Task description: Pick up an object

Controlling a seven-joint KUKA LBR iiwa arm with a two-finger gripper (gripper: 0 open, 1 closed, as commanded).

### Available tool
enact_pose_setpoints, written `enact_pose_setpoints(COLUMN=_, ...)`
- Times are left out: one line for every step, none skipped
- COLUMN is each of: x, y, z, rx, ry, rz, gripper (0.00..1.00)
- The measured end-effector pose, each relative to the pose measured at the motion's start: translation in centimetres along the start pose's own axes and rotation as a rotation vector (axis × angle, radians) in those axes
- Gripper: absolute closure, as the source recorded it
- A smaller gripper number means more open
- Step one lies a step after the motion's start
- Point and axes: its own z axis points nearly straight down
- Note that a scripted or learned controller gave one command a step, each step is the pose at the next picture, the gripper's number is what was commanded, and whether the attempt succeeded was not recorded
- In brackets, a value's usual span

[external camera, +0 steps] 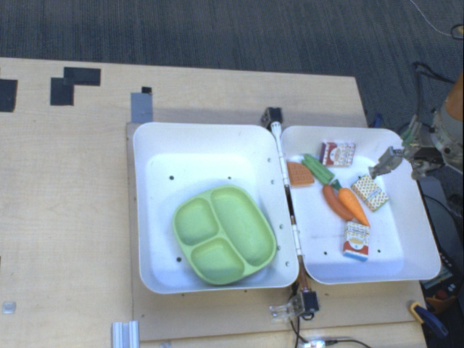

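The right bin [406,267] holds several small items: an orange carrot [346,202], a green pod [317,169], an orange cracker-like square [299,174], a red-and-white carton [338,153], a checkered yellow box [370,193] and another small carton [356,240]. My gripper [402,166] hangs over the bin's right side, just right of the checkered box. It is open, its fingers spread with nothing between them. One dark fingertip [381,167] sits close above the checkered box's upper corner.
The left bin [156,194] holds a green divided plate [225,234]. A ridge [284,194] separates the two bins. Wooden bench [65,209] extends to the left. The arm's wrist [449,133] comes in at the right edge.
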Motion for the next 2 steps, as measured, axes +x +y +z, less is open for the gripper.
enact_pose_setpoints(x=6.6, y=-0.3, z=15.5, rx=-0.005, ry=0.000, rz=0.001, gripper=0.00)
enact_pose_setpoints(x=6.6, y=-0.1, z=14.4, rx=-0.009, ry=0.000, rz=0.001, gripper=1.00)
